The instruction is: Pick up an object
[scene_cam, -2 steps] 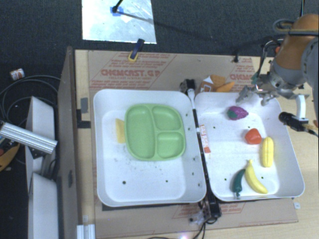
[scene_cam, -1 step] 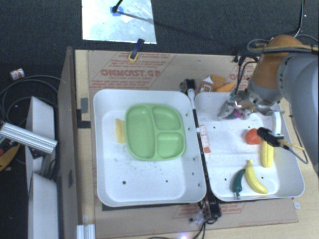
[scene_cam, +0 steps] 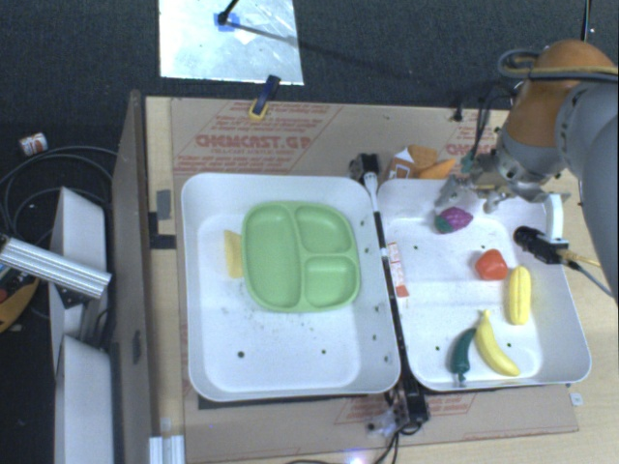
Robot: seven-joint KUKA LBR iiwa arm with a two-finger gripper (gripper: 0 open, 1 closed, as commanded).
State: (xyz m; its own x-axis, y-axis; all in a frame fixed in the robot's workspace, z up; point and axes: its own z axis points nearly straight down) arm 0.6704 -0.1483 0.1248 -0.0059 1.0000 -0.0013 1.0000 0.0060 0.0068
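Above the purple object (scene_cam: 453, 220), the claw (scene_cam: 472, 197) hangs spread, touching nothing.

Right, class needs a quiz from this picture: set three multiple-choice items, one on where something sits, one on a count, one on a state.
1. Where is the green divided plate?
A. left bin
B. right bin
C. on the cardboard

2. How many toy bananas lie in the right bin?
A. one
B. two
C. four

3. How does the purple toy stand to the hand?
A. lifted clear of the bin
B. lying on the bin floor just below the hand
C. resting on the plate

Key: 1 A, it fills the left bin. 2 B, two yellow ones lie near the right side. 3 B, it lies on the white floor.
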